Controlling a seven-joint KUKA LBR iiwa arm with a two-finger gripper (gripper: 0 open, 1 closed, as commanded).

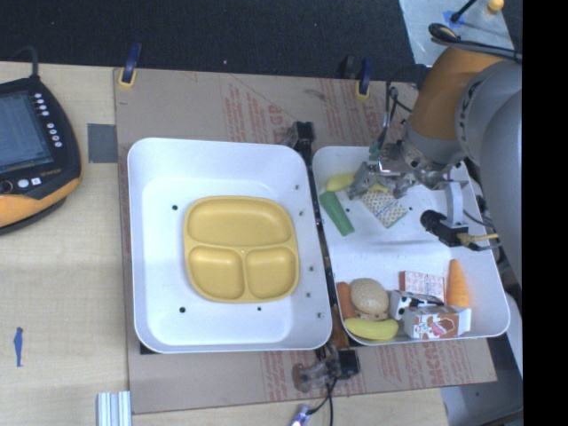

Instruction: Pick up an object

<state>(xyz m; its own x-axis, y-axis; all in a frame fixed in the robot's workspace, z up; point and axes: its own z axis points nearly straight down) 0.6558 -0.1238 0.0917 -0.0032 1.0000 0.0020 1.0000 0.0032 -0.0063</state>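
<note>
One metal pincer over speckled flat packet, grip state prob. indiscernible.

No wording can be read. Faint red printing runs along the cardboard sheet above the left bin, too blurred to make out. The handheld controller's screen, left of that bin, is illegible.

The grey arm reaches in from the right, bent downward, its orange band above the wrist, and the hand hangs low.
</note>
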